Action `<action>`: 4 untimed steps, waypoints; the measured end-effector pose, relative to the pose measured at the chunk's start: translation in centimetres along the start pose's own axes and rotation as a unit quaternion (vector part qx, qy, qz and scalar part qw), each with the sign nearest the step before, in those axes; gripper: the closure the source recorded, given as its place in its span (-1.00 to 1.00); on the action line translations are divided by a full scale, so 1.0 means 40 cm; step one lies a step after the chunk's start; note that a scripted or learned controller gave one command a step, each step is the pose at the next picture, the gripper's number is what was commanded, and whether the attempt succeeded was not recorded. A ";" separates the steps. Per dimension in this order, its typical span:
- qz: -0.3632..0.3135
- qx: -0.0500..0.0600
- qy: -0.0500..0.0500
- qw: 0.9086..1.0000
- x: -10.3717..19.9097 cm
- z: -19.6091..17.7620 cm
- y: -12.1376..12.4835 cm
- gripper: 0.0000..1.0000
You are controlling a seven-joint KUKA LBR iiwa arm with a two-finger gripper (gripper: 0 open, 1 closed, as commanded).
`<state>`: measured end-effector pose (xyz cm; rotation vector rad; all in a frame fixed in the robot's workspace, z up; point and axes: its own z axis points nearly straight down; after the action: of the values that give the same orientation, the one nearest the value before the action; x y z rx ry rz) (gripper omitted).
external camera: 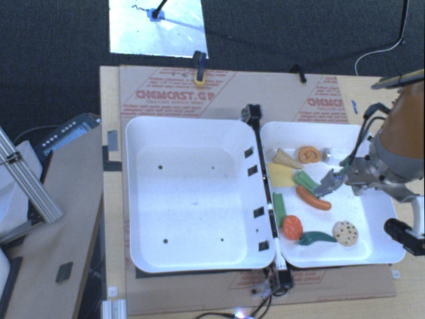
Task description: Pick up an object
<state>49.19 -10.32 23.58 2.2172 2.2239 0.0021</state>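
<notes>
Gripper [325, 185] is hanging over the middle of the right bin [378, 211], reaching in from the bin's right side. Its fingers are sitting slightly spread, tips just above the orange sausage [313, 199]; nothing is showing between them.

The sausage is lying at a slant in the bin's middle, just beside a green piece [305, 181] on its upper left. A yellow block [281, 175] is touching that green piece toward the divider, with a pale cone [285, 156] and an orange ring [307, 154] lying near the far edge. A green stick [279, 206] is running along the divider edge; a red tomato [293, 226] is sitting at its near end. A dark green pepper [316, 238] and a speckled cookie [344, 232] are resting near the bin's front edge.

The right half of this bin is showing bare floor beneath the arm [402, 145].

The left bin [192, 191] is showing only its white floor with small dark dots, open room across its whole span.
</notes>
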 end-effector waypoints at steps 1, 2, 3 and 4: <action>0.000 0.005 0.001 1.000 0.048 0.247 -0.005 -1.00; 0.001 0.001 0.000 1.000 0.043 0.234 -0.001 -1.00; -0.001 -0.001 0.000 1.000 0.042 0.382 0.094 -1.00; -0.002 -0.003 0.000 1.000 0.036 0.373 0.237 -1.00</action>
<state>58.71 -8.87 8.66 2.2104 2.2243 0.0080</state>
